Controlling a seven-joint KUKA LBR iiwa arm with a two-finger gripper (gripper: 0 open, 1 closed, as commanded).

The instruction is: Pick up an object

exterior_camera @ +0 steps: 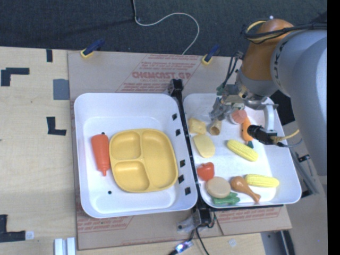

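Observation:
My gripper (219, 113) hangs low over the back left part of the right bin (287, 166). Just in front of it lies a small tan cylinder (214, 128), with a pale yellow piece (197, 126) to its left. A pink-red item (238, 116) and an orange carrot-like piece (245, 128) sit just to the gripper's right, partly hidden by the robot. Whether anything is between the jaws is hidden from this angle.
The right bin also holds a yellow wedge (204, 146), two corn cobs (242, 150) (262, 181), a red pepper (205, 170), a round tan bun (218, 187), a green item (226, 200) and a drumstick (245, 187). The left bin (85, 110) holds a yellow divided plate (170, 147) and an orange carrot (100, 153).

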